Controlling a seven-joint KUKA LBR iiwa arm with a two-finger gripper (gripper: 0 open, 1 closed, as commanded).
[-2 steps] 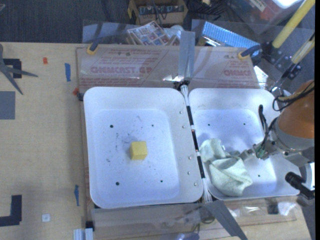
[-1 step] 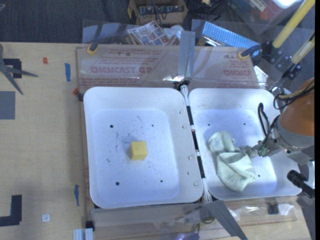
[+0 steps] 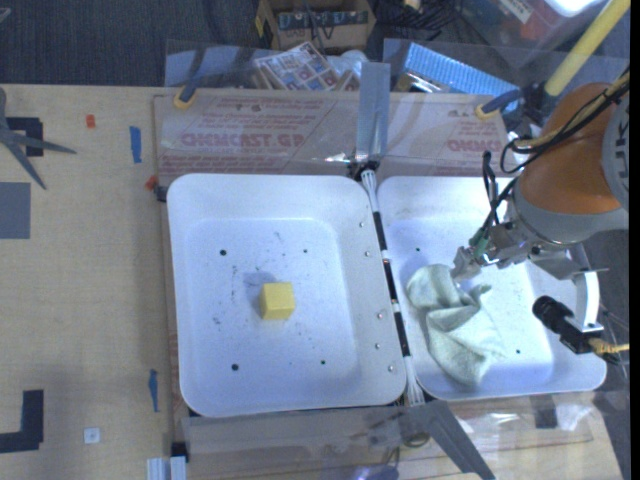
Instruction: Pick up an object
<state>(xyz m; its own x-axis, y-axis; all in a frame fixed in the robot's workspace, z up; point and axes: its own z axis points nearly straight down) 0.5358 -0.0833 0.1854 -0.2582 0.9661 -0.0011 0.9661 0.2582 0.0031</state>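
Observation:
A small yellow block (image 3: 277, 301) lies near the middle of the left bin (image 3: 200, 208). A crumpled pale cloth (image 3: 450, 326) lies in the right bin (image 3: 420, 203), stretching from its left-centre toward the front. My gripper (image 3: 470, 269) is low over the right bin, at the cloth's upper right edge, hanging from the grey arm with its orange band (image 3: 565, 153). The fingertips touch or nearly touch the cloth; I cannot make out how the fingers stand.
A metal divider (image 3: 385, 268) runs between the two bins. A black fitting (image 3: 560, 323) on the wrist juts over the right bin's right side. Clear plastic sheeting and boxes (image 3: 300, 63) lie behind the bins. Bare bench spreads to the left.

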